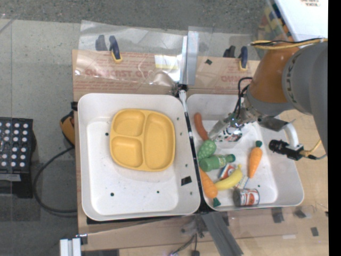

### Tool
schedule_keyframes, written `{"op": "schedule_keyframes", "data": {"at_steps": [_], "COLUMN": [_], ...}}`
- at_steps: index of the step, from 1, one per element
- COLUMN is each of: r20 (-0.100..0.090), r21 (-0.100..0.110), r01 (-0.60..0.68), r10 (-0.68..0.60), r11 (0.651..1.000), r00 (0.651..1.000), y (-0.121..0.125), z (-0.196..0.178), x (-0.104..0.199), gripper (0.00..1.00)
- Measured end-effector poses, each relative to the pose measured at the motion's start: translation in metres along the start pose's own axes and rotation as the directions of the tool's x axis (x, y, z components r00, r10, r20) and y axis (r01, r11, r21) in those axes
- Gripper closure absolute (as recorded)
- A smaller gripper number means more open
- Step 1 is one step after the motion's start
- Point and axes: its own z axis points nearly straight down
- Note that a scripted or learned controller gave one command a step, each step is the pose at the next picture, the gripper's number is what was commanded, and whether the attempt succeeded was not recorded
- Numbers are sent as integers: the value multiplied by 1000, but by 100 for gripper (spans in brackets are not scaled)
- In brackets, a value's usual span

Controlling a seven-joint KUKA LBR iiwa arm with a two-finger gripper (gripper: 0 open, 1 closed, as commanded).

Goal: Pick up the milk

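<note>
We see the gripper (230,128) low in the right bin (282,196), right above a black-and-white spotted milk carton (229,137). Can't tell if it's grasped or what state it's in. Sausage (200,126) and green bottle (217,161) nearby; yellow tray (143,140) in left bin (96,185).

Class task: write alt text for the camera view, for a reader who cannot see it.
A grey arm's pincer hangs over the right bin, which holds carrots, a banana, a can and a green bottle. The left bin holds a yellow tray.
</note>
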Motion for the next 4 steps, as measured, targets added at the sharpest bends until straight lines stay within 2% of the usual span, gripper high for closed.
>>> {"op": "schedule_keyframes", "data": {"at_steps": [1,2,3,4], "r20": [1,0,-8,-7], "r21": [-13,-12,-5,-7], "r01": [0,0,54,-21], "r10": [0,0,-54,21], "r11": [1000,1000,999,1000], "r00": [1000,1000,998,1000], "y": [5,5,-23,-40], "z": [-15,-14,0,0], "x": [0,0,-32,-40], "gripper": [100,0,0,0]}}
